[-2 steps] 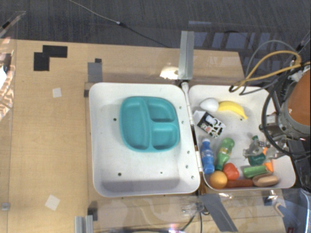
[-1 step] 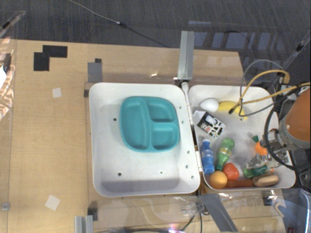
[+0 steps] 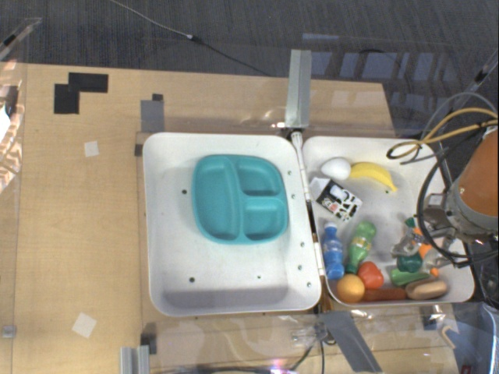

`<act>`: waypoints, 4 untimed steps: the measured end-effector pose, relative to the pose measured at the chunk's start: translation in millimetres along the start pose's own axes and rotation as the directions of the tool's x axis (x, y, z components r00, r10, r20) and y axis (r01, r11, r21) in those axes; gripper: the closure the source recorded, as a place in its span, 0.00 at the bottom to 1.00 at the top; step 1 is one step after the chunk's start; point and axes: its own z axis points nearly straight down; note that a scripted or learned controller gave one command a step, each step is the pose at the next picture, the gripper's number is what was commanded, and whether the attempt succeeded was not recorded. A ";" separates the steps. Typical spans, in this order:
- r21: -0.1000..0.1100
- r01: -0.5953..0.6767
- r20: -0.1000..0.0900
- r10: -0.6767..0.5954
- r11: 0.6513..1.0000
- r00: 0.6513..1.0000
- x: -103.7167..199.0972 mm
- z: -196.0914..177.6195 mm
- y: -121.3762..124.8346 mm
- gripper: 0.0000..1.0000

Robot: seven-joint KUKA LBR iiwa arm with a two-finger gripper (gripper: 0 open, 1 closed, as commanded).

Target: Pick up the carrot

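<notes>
The carrot (image 3: 424, 249) shows as a small orange piece near the right side of the right bin (image 3: 390, 209), mostly hidden under the arm's wrist. My gripper (image 3: 411, 245) is down in that bin right at the carrot, between a green bottle (image 3: 360, 244) and the bin's right wall. Whether anything sits in its grasp is hidden by the wrist and cables. A teal object (image 3: 408, 263) lies just below the gripper.
The right bin also holds a banana (image 3: 373, 175), a white egg (image 3: 337, 167), a black-and-white box (image 3: 337, 199), a blue bottle (image 3: 333, 252), a red fruit (image 3: 371, 273), an orange (image 3: 351, 287) and a tan potato (image 3: 426, 289). The left bin (image 3: 171, 271) holds a teal divided plate (image 3: 239, 198).
</notes>
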 end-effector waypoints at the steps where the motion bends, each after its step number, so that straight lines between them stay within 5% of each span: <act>1: 0.004 0.364 0.001 -0.364 0.931 0.931 -55.8 -81.7 25.8 1.00; 2: 0.008 0.632 -0.002 -0.632 0.775 0.775 -77.2 -240.2 -69.4 1.00; 3: -0.007 0.837 0.006 -0.837 0.547 0.547 -42.4 -127.8 -33.9 1.00; 4: -0.005 0.973 0.014 -0.973 0.231 0.231 -59.0 25.4 2.9 1.00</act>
